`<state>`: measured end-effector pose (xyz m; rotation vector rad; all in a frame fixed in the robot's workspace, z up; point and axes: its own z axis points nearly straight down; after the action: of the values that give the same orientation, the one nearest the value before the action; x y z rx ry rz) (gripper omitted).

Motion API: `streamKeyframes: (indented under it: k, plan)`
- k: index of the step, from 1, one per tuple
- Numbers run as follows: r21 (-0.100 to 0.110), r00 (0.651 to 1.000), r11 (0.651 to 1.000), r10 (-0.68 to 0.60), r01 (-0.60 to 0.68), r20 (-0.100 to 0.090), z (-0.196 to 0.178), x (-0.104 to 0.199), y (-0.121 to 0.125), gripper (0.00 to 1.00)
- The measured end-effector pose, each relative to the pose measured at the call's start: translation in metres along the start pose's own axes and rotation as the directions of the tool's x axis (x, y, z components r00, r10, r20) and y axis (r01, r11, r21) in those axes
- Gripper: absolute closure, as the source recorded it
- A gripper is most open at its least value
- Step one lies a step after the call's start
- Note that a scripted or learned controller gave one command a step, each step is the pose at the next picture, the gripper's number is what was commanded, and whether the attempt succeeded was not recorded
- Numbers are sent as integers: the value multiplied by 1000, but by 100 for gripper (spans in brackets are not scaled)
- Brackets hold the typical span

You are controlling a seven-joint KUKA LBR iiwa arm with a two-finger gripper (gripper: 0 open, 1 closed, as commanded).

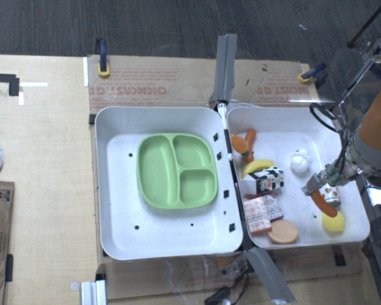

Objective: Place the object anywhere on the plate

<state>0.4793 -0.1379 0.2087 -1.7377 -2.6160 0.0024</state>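
Note:
A green divided plate [177,170] lies flat in the middle of the left bin [117,202], with nothing on it. My gripper [322,186] is low over the right part of the right bin [286,132]. It hangs just above a red sausage-shaped toy [322,203] that lies next to a yellow lemon [333,222]. The wrist and cables hide the gripper's tips, and I cannot see whether it touches the toy.
The right bin also holds an orange carrot [244,143], a yellow banana [258,166], a black-and-white cow toy [269,180], a white ball [299,163], a pink box [260,212] and a round tan cookie [283,232]. A ridge divides the bins [232,170].

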Motion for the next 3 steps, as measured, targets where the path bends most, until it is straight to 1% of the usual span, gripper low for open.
streamKeyframes:
  k: [1,2,3]
  plan:
    - [0,947,947,-321,321,1,-17,19,58,100]
    - [2,863,863,-505,505,-3,6,89,95,100]
    - [0,829,829,-559,559,0,9,110,176,100]
